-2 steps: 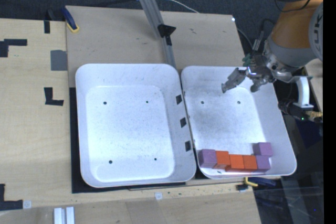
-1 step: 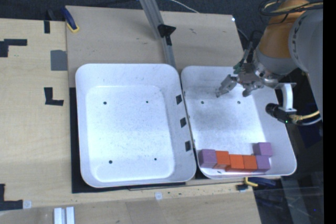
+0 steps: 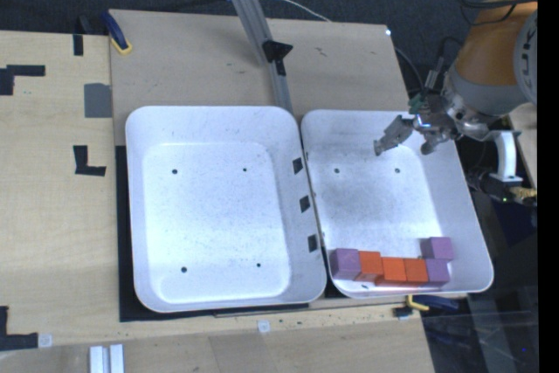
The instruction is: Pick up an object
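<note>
The arm (image 3: 498, 48) comes in from the right, its orange band bright above the wrist, and the pincer (image 3: 406, 140) hangs over the far end of the right bin (image 3: 384, 196), near that bin's right wall. Its two fingers (image 3: 389, 138) stand apart with nothing between them. The things to pick sit well away from it, crowded along the near wall of the same bin: a purple block (image 3: 347, 261) at the left end, an orange block (image 3: 370, 264) touching it, another orange block (image 3: 403, 271) next along, and at the right end two purple blocks (image 3: 437, 259), one seeming to sit behind or atop the other, though I cannot tell which. The left bin (image 3: 214, 205) lies just beside the right one, their rims meeting down the middle, with small black clips (image 3: 305, 203) along the seam. Both rest on the light wooden counter (image 3: 52, 214), marked here and there with strips of black tape (image 3: 85, 160). A slanted metal rail (image 3: 249, 9) rises from beyond the bins' far edge.
</note>
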`<state>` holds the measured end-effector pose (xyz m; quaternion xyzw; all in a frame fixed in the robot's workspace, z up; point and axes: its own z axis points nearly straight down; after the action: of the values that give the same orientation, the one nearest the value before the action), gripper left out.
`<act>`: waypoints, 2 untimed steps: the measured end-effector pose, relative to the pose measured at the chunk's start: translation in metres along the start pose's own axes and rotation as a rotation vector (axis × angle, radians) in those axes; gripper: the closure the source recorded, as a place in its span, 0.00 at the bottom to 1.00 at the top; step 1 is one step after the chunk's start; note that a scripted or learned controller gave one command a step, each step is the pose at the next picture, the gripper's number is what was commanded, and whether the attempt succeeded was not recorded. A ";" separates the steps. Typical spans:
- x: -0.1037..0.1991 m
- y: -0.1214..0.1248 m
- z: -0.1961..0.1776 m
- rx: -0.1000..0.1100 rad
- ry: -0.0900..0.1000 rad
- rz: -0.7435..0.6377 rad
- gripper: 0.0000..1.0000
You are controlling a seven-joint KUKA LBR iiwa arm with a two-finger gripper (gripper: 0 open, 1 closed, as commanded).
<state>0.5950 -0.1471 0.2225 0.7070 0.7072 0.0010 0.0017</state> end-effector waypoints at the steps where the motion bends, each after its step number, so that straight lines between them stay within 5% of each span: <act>1: -0.015 0.033 0.078 0.009 0.000 -0.001 0.00; 2: 0.052 0.047 0.063 0.004 0.003 -0.008 0.00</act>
<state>0.6426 -0.0946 0.1592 0.7043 0.7099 0.0008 -0.0007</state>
